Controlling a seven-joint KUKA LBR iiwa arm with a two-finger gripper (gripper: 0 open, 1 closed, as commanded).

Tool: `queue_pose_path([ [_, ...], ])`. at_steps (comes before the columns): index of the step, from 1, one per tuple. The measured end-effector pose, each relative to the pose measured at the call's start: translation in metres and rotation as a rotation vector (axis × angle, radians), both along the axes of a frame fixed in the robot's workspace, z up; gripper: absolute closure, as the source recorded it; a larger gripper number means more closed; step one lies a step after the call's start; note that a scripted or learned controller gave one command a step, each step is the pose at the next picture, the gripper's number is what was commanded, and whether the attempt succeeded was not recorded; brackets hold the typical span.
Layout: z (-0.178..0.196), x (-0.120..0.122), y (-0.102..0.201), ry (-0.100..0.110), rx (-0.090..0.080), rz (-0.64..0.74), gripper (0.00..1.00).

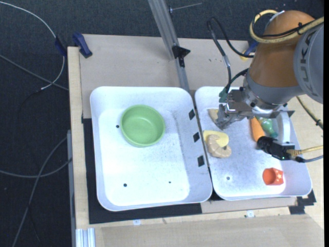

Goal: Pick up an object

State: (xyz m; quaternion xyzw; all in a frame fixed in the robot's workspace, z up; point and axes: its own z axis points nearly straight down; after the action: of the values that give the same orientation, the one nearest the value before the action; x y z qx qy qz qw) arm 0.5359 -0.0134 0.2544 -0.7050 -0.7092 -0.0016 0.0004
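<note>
Nearest in the right bin [303, 181] sits a small orange-red block [273, 176], beyond it a yellow-tan toy [217, 143] just left of the gripper [226, 116], lowered as if searching, though whether its jaws are parted I cannot tell.

Left of the end effector [224, 118] a smooth, faintly glossy green plastic bowl [142, 125] sits in a speckled matt white plastic bin [144, 189] on a pale, matt wooden tabletop [128, 60], while a brushed metal bar [163, 19] slants above.
</note>
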Motion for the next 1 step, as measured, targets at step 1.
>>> queue_pose_path([
  [1,0.0054,0.0134,0.0571,0.0,0.001,0.001,1.0],
])
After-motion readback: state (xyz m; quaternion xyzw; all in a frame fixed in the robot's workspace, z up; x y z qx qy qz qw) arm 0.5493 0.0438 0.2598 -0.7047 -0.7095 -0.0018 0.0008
